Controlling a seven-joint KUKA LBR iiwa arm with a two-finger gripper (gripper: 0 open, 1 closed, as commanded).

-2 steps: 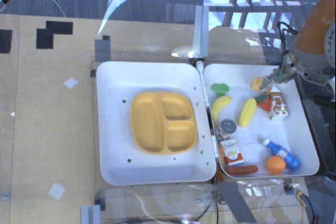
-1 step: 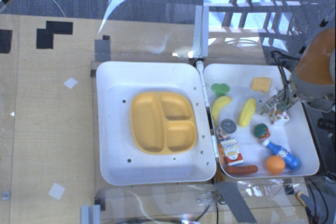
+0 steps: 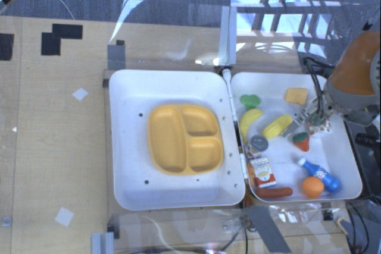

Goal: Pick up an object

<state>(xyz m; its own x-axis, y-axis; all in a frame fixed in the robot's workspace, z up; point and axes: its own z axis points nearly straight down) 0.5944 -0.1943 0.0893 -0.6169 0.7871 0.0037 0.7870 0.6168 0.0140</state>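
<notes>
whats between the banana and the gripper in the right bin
In the camera view, the toy corn lies between the banana and the gripper, tilted, its upper end toward the gripper.

A yellow corn cob [image 3: 277, 126] is seen lying flat and slanted in the middle of the right bin [image 3: 352, 171]. A yellow banana [image 3: 249, 121] is laid just beside it on the left. A small red strawberry [image 3: 303, 141] with a green top is found near its right end.
</notes>
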